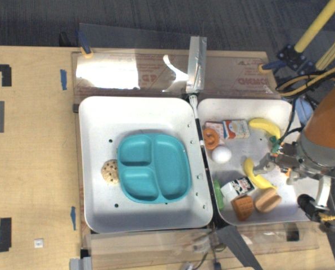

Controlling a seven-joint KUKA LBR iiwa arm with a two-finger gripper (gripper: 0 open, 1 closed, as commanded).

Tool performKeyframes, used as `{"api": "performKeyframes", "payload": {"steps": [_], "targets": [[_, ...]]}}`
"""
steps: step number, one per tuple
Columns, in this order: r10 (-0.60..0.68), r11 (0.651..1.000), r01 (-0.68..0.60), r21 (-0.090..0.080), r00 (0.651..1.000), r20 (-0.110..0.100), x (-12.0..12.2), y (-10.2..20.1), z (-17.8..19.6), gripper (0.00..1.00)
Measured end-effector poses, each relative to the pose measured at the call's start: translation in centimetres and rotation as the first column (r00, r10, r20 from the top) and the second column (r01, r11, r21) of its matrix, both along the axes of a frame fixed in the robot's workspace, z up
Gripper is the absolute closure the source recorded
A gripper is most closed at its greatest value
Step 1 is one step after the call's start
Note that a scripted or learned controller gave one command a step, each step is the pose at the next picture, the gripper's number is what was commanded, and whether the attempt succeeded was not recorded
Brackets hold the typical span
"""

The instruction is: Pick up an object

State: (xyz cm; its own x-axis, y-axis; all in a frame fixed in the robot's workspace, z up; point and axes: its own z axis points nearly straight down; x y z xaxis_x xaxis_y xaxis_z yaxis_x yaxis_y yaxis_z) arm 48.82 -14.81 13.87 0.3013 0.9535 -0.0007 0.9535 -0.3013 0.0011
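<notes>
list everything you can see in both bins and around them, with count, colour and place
bins: 2, white, side by side on the bench
divided tray: 1, teal, middle of left bin
cookie: 1, tan, left bin, against the tray's left edge
bananas: 2, yellow, right bin, one near the far edge, one mid-bin
carton: 1, white and orange, right bin, far part
ball: 1, white, right bin
blocks: 2, brown and tan, right bin, near edge
gripper: 1, grey, over right bin beside the lower banana

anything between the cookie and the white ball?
Yes: in the camera view, the teal tray and the bins' divider lie between the cookie and the white ball.
</notes>
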Motion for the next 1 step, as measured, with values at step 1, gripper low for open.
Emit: {"api": "performKeyframes", "payload": {"steps": [1], "targets": [[0.316,0.949,-0.316,-0.003,0.949,0.009,0.78,5.51,-5.10,0.00]]}}
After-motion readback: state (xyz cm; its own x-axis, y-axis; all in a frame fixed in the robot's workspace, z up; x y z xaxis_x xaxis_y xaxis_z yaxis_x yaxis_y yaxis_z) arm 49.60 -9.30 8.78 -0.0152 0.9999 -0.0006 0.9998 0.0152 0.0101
